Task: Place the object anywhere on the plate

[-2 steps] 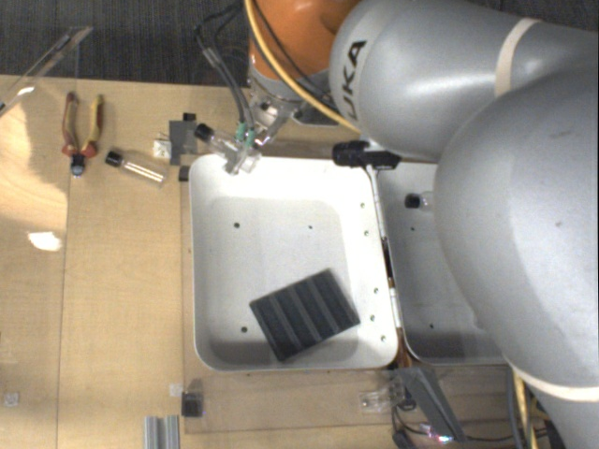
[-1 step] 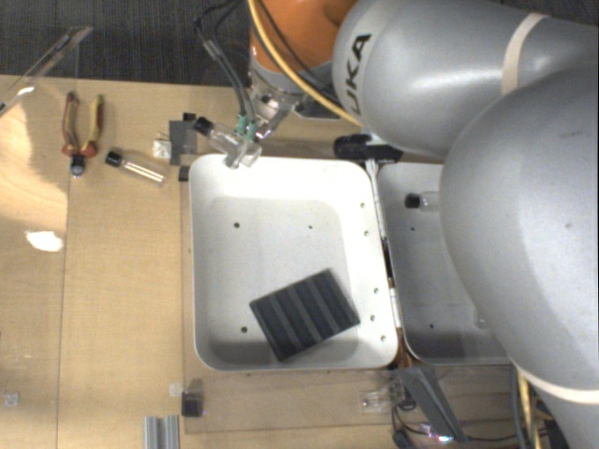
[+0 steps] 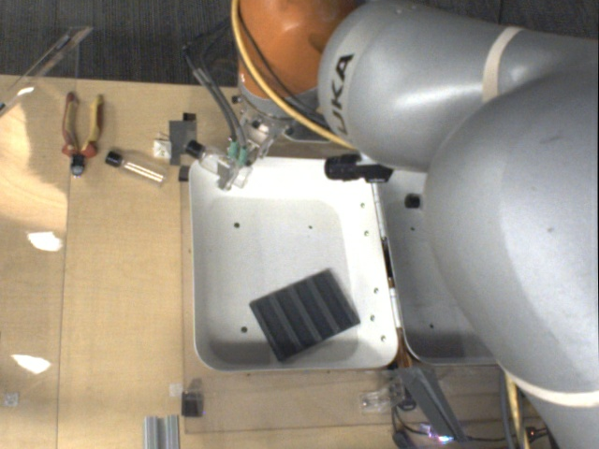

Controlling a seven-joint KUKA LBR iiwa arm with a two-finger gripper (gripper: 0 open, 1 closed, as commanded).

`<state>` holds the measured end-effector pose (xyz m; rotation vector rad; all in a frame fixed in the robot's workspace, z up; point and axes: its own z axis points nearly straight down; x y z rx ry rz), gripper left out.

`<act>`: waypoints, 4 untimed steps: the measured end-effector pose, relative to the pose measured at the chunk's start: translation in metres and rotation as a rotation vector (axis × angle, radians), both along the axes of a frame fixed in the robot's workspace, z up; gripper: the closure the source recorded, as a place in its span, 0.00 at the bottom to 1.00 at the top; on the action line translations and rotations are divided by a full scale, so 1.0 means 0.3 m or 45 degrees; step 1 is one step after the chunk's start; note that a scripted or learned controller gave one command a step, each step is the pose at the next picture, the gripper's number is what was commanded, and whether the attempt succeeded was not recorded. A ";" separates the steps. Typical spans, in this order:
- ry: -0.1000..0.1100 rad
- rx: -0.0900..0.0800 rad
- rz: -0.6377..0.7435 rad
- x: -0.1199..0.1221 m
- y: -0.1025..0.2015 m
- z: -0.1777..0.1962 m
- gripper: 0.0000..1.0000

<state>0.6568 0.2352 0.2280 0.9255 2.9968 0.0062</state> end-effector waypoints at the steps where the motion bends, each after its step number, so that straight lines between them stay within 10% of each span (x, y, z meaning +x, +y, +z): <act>1: -0.008 0.004 0.001 0.004 0.002 0.042 1.00; 3: -0.023 0.012 0.002 0.012 0.007 0.122 1.00; 4: -0.005 -0.001 0.053 -0.017 -0.009 -0.405 1.00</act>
